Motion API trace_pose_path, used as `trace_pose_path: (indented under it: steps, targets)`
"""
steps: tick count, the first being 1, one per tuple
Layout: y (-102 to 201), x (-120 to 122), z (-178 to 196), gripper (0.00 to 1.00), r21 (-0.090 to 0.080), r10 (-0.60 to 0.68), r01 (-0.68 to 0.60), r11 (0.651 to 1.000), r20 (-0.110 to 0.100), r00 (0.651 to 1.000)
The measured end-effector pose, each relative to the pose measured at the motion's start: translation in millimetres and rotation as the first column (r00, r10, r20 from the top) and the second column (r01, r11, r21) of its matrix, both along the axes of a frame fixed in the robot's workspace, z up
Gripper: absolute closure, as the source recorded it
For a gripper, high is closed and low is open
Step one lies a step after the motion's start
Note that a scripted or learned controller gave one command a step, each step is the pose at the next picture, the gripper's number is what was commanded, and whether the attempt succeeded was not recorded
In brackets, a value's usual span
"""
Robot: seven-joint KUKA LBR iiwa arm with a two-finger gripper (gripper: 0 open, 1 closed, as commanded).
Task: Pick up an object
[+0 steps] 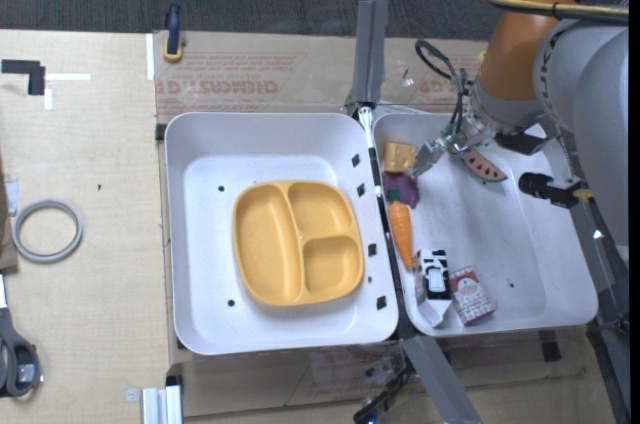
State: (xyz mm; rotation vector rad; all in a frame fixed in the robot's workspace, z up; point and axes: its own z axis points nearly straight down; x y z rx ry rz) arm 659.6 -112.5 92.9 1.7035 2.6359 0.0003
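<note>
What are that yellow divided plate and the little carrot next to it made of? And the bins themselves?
The yellow divided plate looks like moulded plastic, matte, with smooth rounded compartment walls. The carrot seems a toy, likely plastic: its orange is uniform and faintly glossy. The white bins appear to be thin formed plastic with soft rounded corners, though painted metal can't be ruled out.

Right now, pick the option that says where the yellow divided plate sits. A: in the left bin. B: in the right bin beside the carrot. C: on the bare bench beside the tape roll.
A: the yellow divided plate lies flat in the left bin, apart from the carrot, which is in the right bin.
</note>
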Motion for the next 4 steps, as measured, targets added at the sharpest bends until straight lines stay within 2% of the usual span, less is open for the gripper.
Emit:
trace_pose_path:
  steps: [1,2,3,4]
  targets:
    - [8,-68,-1,0.00,0.001,-0.177,0.177,0.984,-0.003,0.984]
    - [-4,0,-1,0.00,0.000,-0.194,0.194,0.981,-0.001,0.981]
    - [10,-47,-1,0.00,-0.001,-0.260,0.260,0.966,-0.003,0.966]
    - [-2,-1,-1,0.00,0.000,-0.438,0.438,0.899,-0.002,0.899]
